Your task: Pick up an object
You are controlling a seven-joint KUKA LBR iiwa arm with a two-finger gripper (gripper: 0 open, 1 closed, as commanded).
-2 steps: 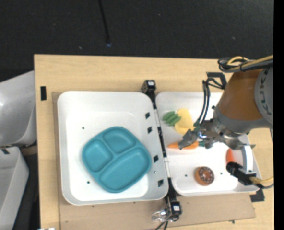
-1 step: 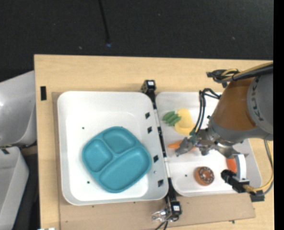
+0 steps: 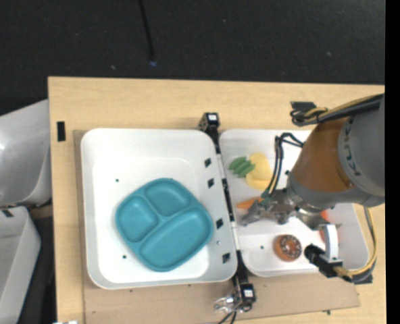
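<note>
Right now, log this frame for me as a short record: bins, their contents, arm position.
left bin: holds a blue divided plate
right bin: yellow item with a green piece, small orange item, brown round item
arm: over the right bin
gripper: low by the orange item, near the divider; grasp not readable

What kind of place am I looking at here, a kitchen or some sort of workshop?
Most likely a robot test bench in a lab, not a kitchen: a grey and orange arm reaches over two white bins, which hold a blue divided plate and toy food like a small donut.
</note>
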